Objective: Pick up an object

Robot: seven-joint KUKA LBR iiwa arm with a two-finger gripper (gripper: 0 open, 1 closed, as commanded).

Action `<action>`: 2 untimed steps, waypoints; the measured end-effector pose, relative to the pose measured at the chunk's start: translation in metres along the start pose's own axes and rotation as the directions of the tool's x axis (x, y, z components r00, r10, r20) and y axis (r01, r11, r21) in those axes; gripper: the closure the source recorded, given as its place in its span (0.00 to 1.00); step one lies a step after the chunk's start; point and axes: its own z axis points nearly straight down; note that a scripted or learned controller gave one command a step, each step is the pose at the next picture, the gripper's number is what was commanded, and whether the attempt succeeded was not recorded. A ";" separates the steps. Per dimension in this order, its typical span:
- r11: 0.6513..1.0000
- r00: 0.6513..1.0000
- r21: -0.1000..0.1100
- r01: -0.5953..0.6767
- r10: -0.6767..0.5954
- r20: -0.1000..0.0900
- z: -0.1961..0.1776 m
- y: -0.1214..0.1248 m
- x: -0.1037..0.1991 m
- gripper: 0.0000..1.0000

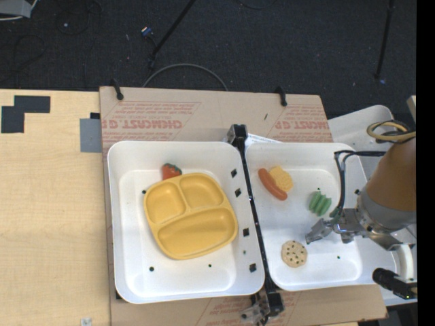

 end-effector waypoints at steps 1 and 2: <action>1.000 1.000 -0.008 -0.002 0.002 0.004 0.037 0.001 0.000 0.00; 1.000 1.000 -0.008 -0.004 0.004 0.002 0.025 0.001 -0.001 1.00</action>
